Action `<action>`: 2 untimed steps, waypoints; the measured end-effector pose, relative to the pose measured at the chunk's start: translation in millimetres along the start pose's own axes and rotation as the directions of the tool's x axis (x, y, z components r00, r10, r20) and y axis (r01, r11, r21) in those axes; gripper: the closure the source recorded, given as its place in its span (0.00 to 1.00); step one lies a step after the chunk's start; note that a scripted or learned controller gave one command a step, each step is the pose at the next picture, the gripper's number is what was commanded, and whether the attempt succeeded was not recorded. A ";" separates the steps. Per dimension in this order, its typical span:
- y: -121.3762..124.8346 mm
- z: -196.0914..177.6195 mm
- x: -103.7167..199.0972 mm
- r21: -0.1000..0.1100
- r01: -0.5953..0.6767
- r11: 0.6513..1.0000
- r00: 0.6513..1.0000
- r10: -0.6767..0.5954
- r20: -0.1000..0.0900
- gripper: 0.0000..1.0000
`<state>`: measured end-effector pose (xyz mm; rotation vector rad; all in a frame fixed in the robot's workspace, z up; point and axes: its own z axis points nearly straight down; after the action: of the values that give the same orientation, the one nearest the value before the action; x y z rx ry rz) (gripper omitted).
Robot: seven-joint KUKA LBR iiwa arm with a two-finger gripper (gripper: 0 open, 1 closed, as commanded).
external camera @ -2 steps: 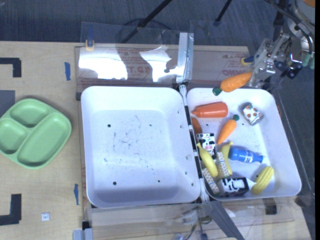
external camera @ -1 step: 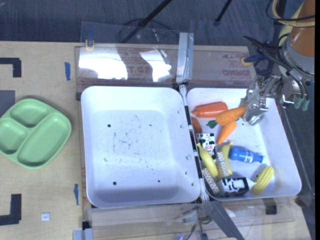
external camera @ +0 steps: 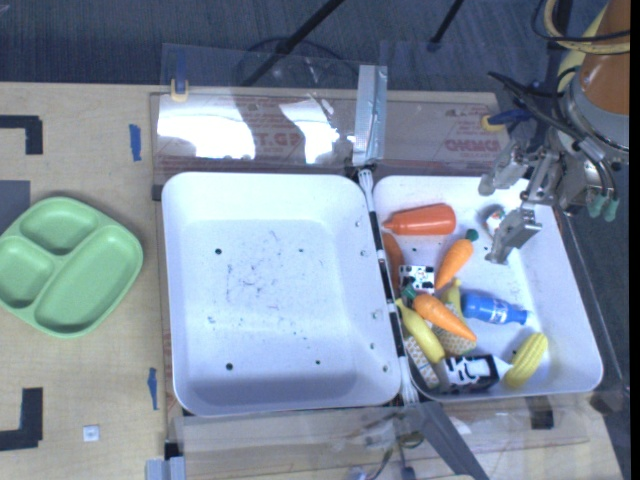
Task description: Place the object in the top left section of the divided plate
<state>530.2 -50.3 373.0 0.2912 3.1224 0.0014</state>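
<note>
The divided plate [external camera: 68,265] is seen on the bench, well apart to the left of both bins. The gripper [external camera: 510,208] is held over the right bin [external camera: 570,298], near a red sausage [external camera: 420,219] and two carrots [external camera: 455,259]. Its fingers seem spread open, with nothing between them, though the view is blurred there.

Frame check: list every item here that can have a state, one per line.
Gripper: above the right bin's back part, nothing seen between its fingers.
Divided plate: on the bench left of the bins, upright, nothing in its sections.
Left bin: holds no objects.
Right bin: holds the toys.
Blue bottle: lying on its side.
Orange carrot: lying tilted, not gripped.
</note>
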 end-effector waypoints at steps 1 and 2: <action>0.8 -11.7 -1.7 -0.002 0.000 1.000 1.000 0.000 0.008 1.00; -3.3 84.6 -13.0 -0.001 0.330 0.944 0.944 -0.330 -0.001 1.00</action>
<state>542.8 -55.8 288.5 -0.2354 3.1281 0.0013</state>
